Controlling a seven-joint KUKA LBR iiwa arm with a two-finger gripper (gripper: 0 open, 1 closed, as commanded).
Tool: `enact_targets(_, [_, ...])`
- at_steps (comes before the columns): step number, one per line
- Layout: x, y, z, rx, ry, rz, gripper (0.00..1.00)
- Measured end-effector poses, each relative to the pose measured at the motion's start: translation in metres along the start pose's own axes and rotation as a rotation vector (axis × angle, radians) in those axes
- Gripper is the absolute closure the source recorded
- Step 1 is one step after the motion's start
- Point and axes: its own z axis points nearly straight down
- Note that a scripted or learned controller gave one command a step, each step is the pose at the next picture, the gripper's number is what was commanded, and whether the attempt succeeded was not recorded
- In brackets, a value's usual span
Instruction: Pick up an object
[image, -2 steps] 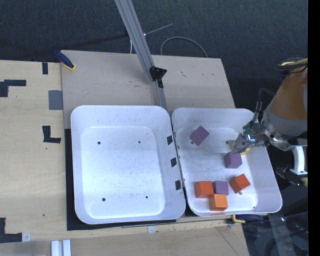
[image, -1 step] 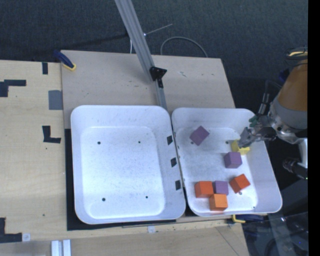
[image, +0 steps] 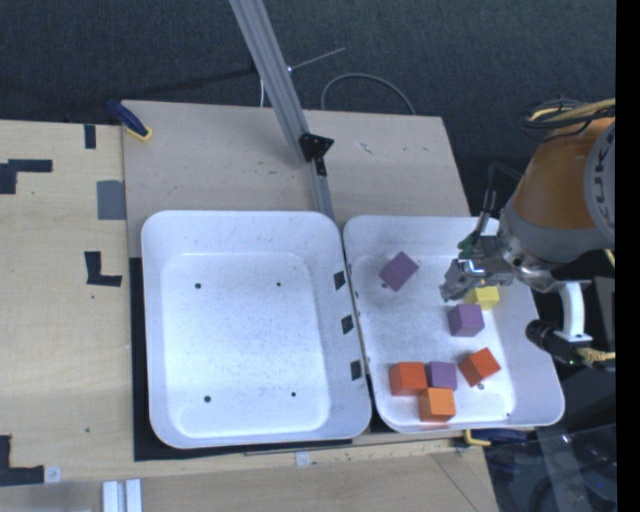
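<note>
The right bin (image: 520, 400) holds several small blocks. A purple block (image: 399, 270) lies near its upper left. Another purple block (image: 465, 320) sits mid-right, with a yellow block (image: 488, 295) just above it. At the bottom are an orange block (image: 407, 378), a purple block (image: 442, 374), an orange block (image: 437, 403) and a red-orange block (image: 481, 366). My gripper (image: 462, 283) hangs low over the right bin, right beside the yellow block and just above the mid-right purple block. I see nothing held between its fingers.
The left bin (image: 240, 330) sits beside the right one, sharing a raised rim in the middle. A grey metal pole (image: 285, 95) slants across the bench at the back. The arm's orange band (image: 560, 175) looms over the right bin's far right side.
</note>
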Motion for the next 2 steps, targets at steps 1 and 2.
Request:
enact_targets(1, [0.063,0.006,-0.008,-0.001,0.001,-0.003,1.0])
enact_targets(2, [0.117,0.009,0.0,0.001,0.0,-0.001,1.0])
